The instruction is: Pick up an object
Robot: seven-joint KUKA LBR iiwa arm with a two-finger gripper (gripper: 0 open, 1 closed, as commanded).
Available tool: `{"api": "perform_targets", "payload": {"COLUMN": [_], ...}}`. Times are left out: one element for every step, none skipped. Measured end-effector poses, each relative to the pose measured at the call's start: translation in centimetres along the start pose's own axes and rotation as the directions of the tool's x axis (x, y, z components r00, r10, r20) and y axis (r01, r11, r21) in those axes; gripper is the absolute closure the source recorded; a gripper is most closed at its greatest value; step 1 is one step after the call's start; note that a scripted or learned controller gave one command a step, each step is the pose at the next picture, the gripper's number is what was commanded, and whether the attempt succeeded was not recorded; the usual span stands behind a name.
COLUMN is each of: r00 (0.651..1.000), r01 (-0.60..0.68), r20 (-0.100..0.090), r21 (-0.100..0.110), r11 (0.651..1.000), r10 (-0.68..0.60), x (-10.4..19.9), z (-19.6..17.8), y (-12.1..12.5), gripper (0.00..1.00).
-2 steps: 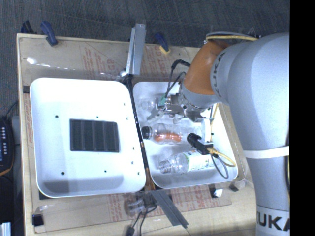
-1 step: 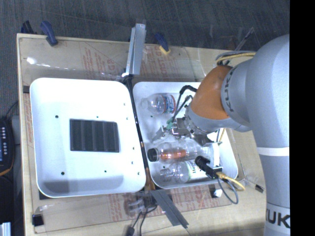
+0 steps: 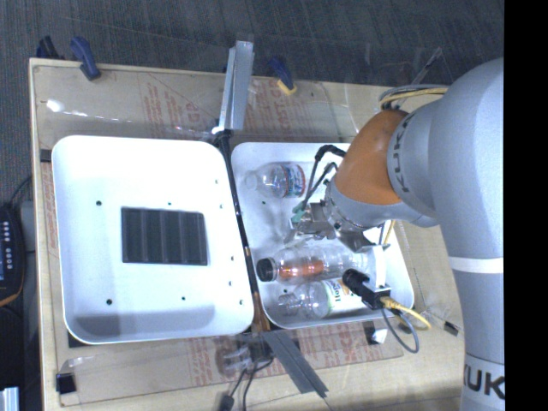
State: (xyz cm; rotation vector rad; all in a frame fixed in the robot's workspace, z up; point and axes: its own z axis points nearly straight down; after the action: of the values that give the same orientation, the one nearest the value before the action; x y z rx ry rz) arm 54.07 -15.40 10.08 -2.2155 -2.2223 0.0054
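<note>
The right bin (image 3: 257,229) holds three clear plastic bottles. One with a red-and-blue label (image 3: 278,179) lies near the far wall. A second with a black cap and reddish label (image 3: 300,269) lies across the middle. A third with a green-and-white label (image 3: 321,298) rests by the near wall. My gripper (image 3: 306,221) reaches down into this bin between the far bottle and the black-capped one, just above the latter. The wrist hides its fingertips.
The left bin (image 3: 86,169) has a dark grated rectangle (image 3: 164,235) in its floor. A metal divider bar (image 3: 235,84) stands at the far edge between the bins. Blue clamps (image 3: 84,56) grip the bench's far edge. Cables (image 3: 402,311) trail near the right bin's front corner.
</note>
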Motion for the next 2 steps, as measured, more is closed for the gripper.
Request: {"api": "perform_targets", "payload": {"r00": [1.0, 1.0], "r01": [0.006, 0.006], "r20": [0.001, 0.001], "r21": [0.001, 0.001], "r11": [1.0, 1.0], "r10": [-0.006, -0.006], "x": [0.03, 0.04], "z": [-0.95, -0.96], "y": [0.04, 0.04], "gripper": [1.0, 0.0]}}
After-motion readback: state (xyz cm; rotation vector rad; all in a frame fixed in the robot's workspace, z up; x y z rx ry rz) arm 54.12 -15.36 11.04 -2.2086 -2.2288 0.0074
